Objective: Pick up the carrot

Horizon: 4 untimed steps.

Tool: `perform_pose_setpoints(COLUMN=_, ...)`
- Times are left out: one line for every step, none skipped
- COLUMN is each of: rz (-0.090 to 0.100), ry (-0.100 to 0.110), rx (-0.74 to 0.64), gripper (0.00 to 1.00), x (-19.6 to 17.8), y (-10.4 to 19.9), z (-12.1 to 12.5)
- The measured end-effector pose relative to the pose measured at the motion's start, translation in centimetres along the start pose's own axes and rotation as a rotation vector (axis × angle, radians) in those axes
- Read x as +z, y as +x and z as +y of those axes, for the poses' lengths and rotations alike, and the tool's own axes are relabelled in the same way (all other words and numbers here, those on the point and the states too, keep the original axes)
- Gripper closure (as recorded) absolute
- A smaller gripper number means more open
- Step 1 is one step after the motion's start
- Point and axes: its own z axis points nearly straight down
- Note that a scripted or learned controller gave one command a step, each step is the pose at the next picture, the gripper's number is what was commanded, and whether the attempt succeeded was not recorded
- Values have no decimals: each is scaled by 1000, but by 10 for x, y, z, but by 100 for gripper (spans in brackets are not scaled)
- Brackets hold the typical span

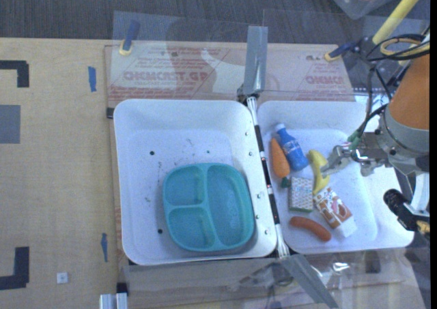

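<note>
I see the carrot (278, 157) lying at the left wall of the right bin (382, 232), just beside the blue bottle (291, 146). My gripper (339, 157) hovers right of the banana (317, 170), its fingers spread with nothing between them.

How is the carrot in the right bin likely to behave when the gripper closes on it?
The carrot looks like a smooth, tapered plastic toy, so it is probably stiff and light, and may slip from a pinch near its narrow end. It lies flat against the bin's left wall, beside the blue bottle, leaving the fingers little room; a nudge could roll it.
</note>
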Motion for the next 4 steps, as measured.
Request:
perform_pose_setpoints(rz=-1, ry=-1, rx=9, gripper=0, x=75, y=-23, z=47)
perform_pose_setpoints(rz=-1, ry=-8, rx=50, gripper=0, x=136, y=-26, z=71)
perform_pose_setpoints(rz=-1, ry=-14, rx=54, gripper=100, x=124, y=-28, z=73)
perform_pose_setpoints(rz=-3, ry=-4, rx=42, gripper=100, x=-8, y=25, z=113)
